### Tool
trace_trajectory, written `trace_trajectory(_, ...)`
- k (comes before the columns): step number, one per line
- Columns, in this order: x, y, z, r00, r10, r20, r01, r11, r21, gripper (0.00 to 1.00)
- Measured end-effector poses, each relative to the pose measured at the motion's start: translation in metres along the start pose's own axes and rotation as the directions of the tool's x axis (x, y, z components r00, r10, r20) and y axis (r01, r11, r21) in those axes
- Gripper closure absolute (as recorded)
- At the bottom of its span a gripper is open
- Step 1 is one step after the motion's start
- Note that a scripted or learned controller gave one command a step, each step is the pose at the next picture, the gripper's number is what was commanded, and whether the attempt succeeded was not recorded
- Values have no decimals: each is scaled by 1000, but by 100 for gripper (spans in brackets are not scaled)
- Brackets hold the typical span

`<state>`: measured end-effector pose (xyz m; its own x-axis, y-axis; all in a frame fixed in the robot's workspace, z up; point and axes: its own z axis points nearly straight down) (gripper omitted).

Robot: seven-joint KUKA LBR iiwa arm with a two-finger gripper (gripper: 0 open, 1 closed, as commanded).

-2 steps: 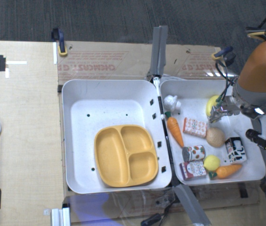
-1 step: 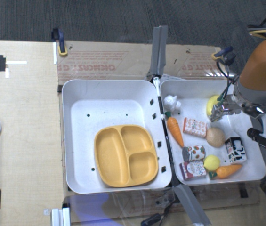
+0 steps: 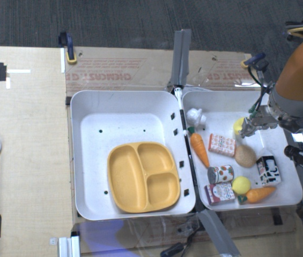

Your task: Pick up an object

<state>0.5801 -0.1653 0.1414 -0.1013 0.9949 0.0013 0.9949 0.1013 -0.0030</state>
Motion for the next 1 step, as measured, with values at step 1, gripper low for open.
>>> trace_trajectory(1, 45, 56, -67, 998, 57, 2, -57, 998, 0, 100)
